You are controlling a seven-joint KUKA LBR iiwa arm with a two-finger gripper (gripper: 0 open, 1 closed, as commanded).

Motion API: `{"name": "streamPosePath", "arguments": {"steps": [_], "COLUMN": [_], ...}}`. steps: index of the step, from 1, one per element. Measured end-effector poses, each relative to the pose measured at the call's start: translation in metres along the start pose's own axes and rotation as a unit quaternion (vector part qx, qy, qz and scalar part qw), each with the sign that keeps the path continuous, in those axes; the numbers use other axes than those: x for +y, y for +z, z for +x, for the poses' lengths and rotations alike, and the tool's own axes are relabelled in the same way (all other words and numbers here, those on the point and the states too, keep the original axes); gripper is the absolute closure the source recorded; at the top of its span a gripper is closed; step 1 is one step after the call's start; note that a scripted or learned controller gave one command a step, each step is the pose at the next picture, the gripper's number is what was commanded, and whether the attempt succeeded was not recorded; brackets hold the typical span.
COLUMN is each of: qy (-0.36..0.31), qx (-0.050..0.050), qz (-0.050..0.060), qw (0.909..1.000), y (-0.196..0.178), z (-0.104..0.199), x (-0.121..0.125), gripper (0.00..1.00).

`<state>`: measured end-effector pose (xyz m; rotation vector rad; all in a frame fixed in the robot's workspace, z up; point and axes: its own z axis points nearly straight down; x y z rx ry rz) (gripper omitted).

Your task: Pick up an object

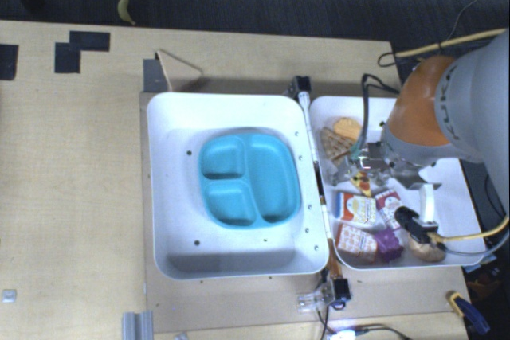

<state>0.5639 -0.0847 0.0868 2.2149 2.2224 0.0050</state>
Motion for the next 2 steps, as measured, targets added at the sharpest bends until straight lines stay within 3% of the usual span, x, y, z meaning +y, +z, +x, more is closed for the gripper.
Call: {"name": "streamPosePath", "arguments": {"steps": [1, 2], "qy": [-0.001, -0.001], "qx": [0.000, 0.001], "qz": [-0.003, 0.001], "qw": [1.0000, 1.0000], "y": [-0.012, -0.098], "z": [0.000, 0.071], "x": [0.002, -0.031], "gripper": [1.00, 1.00]}}
